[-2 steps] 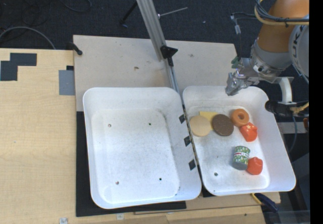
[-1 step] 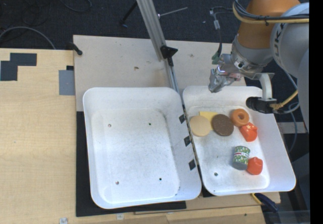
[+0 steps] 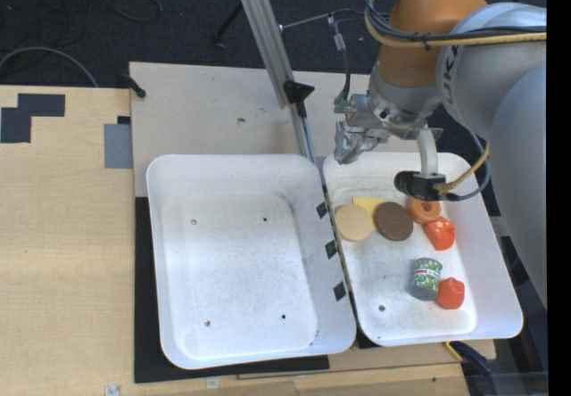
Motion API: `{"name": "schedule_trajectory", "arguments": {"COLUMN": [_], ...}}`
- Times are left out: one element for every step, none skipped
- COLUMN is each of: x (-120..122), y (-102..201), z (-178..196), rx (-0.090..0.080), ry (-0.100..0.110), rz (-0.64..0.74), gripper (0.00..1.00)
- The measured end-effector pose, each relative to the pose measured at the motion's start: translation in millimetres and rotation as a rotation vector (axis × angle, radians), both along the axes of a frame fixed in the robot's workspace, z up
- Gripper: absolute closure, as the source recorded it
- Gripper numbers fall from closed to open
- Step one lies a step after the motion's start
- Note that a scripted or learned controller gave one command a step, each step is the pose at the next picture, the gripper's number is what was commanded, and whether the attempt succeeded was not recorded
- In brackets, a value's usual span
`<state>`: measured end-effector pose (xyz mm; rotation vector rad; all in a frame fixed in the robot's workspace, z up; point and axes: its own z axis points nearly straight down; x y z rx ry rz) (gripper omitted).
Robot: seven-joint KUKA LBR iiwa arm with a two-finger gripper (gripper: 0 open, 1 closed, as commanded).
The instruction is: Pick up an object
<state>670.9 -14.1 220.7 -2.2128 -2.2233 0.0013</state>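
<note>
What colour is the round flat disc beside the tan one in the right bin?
Dark brown disc, seen in the camera view.

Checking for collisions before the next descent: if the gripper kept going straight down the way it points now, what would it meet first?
Probably the bare floor at the far-left corner of the right-hand shallow white bin, below the gripper. The pale round disc lies nearer the camera, seemingly off that line; depth is unclear.

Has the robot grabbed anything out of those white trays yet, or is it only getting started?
Nothing looks picked up yet. The gripper hangs over the far edge of the right bin, with nothing visible in it. The toys lie in that bin: a tan disc, a brown disc, a yellow piece, orange-red pieces and a small can. The descent and the grab itself are left.
</note>
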Motion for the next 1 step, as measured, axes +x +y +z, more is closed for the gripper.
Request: {"name": "schedule_trajectory", "arguments": {"x": [-2.1], "y": [56.6], "z": [11.7], "rx": [-0.001], "ry": [-0.003], "rz": [0.000], "gripper": [1.00]}}
